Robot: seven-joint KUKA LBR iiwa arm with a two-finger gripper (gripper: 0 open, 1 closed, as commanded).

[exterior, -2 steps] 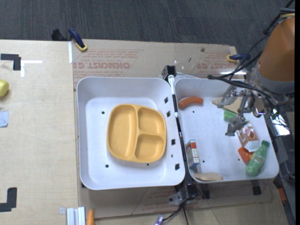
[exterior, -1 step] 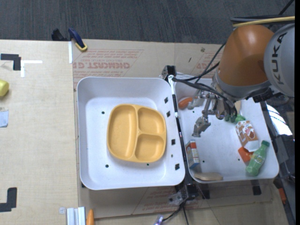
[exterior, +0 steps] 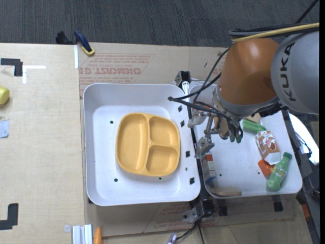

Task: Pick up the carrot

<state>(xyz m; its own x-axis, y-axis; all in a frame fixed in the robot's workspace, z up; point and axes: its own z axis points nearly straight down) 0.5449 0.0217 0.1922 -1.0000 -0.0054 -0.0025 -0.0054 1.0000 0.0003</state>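
Two shallow white bins stood side by side on the counter [exterior: 40,161]. The left bin [exterior: 89,151] held a yellow divided plate [exterior: 149,145], and the right bin [exterior: 244,172] held the clutter. Nearest the camera in the right bin lay a brown wooden piece [exterior: 226,191] along the front wall, with a green bottle [exterior: 278,171] to the right of it. The carrot [exterior: 263,165] lay just beyond, showing as a short orange piece wedged between the bottle and a printed packet [exterior: 266,142] and touching or partly overlapped by both. Its long axis appeared to run on a diagonal from the bin's middle toward the near right corner. Which end was the tip could not be told, since much of its length was covered. Farther back, the pincer [exterior: 229,132] hung over the bin's left-centre, well apart from the carrot and beside a small green item [exterior: 252,125]. Cables and the wrist hid its working end, so whether it was wide or narrow could not be told, and nothing was seen held in it. The main risk, as judged from this layout, was a crowded grasp: a descent onto the carrot could catch the bottle or the packet instead, or push the carrot beneath them. A closure set along the diagonal rather than across it would likely slip off.
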